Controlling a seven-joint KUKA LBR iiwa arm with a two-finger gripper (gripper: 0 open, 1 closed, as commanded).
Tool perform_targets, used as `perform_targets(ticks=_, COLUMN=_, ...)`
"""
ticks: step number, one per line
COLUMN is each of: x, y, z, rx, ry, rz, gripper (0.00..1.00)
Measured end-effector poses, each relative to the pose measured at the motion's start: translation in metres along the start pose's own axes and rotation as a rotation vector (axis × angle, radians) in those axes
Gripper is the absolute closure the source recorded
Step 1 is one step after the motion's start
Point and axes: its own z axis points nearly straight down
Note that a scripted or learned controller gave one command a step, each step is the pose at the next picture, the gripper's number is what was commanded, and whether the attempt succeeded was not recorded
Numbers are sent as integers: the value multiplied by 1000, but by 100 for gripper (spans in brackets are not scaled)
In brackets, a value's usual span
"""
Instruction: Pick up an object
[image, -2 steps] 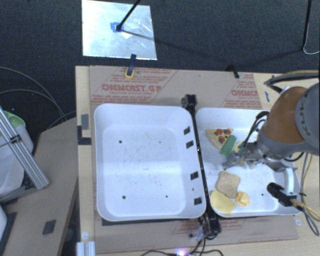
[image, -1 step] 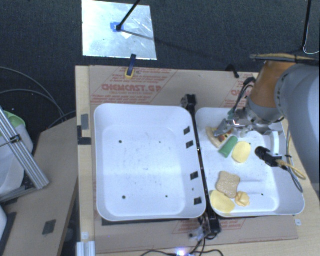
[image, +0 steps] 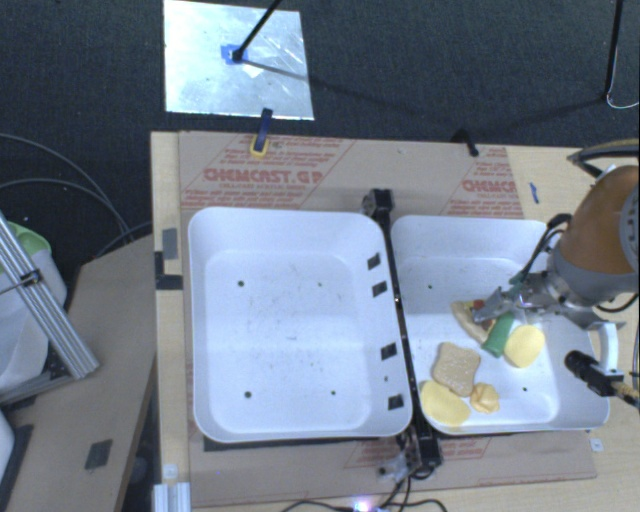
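The right bin (image: 430, 250) holds several toy foods. A pale wedge with a red spot (image: 466, 318) lies near the middle, and a green cylinder (image: 498, 336) rests against a yellow lemon-like ball (image: 525, 346). Toward the front are a tan slice of toast (image: 457, 367), a flat yellow disc (image: 444, 404) and a small yellow-orange lump (image: 485, 397). My gripper (image: 496, 304) reaches in from the right, low over the wedge and the top of the green cylinder. Nothing shows as lifted.
The left bin (image: 220, 240) stands beside the right one, with a black divider strip (image: 392, 330) between them. The arm's orange band (image: 598, 232) hangs over the right bin's right rim. Cardboard (image: 330, 165) lies under both bins.
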Motion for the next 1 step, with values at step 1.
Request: perform_targets(ticks=1, x=35, y=10, z=1, rx=-2, ry=-1, rz=-12, gripper=0)
